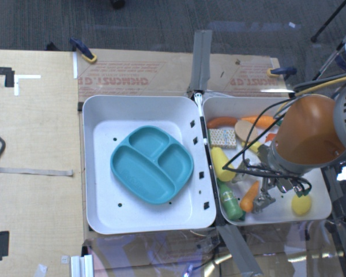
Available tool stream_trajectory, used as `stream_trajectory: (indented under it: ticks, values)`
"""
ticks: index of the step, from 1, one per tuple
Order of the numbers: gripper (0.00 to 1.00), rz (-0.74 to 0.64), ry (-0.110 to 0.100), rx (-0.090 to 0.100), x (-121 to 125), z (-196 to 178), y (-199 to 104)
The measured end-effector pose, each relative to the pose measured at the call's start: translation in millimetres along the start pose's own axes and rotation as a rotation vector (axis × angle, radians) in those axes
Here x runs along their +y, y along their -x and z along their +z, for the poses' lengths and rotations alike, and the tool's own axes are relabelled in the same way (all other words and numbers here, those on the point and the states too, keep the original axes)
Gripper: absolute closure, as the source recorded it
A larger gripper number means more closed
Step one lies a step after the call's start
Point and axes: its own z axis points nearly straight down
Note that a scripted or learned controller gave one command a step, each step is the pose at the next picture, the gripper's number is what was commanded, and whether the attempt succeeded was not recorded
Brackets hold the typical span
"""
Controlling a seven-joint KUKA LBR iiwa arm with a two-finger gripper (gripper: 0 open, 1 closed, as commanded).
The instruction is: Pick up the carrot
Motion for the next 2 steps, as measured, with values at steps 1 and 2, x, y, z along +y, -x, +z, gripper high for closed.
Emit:
stream_trajectory:
  ticks: [1, 2]
  values:
    - [1.00, -0.003, -0.003, -0.004, -0.5, -9.9, 2.7]
    - [1.00, 0.077, -0.005, -0.008, 51.2, -102.5, 26.2]
